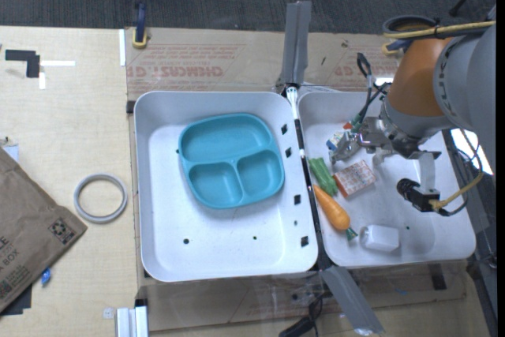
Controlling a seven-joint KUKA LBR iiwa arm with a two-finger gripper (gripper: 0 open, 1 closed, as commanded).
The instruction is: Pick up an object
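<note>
A roll of tape point(100, 196) is seen on the bench point(63, 130). A blue divided plate point(230, 160) lies in the left bin point(150, 193). In the right bin point(442, 241), a carrot point(332, 207) and white box point(381, 237) lie below the end effector point(353, 144); its opening cannot be told.

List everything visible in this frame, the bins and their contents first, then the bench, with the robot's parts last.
white bins: 2, white, side by side on the bench, left bin, right bin
divided plate: 1, turquoise, in the left bin
carrot: 1, orange, right bin, near the divider
green item: 1, green, right bin, just above the carrot
packet: 1, red and white, right bin, middle
white block: 1, white, right bin, near front edge
tape ring: 1, grey-white, on the bench left of the bins
cardboard box: 1, brown, bench's left edge
arm: 1, grey with orange band, reaching in from the right
gripper: 1, over the right bin, above the packet
</note>
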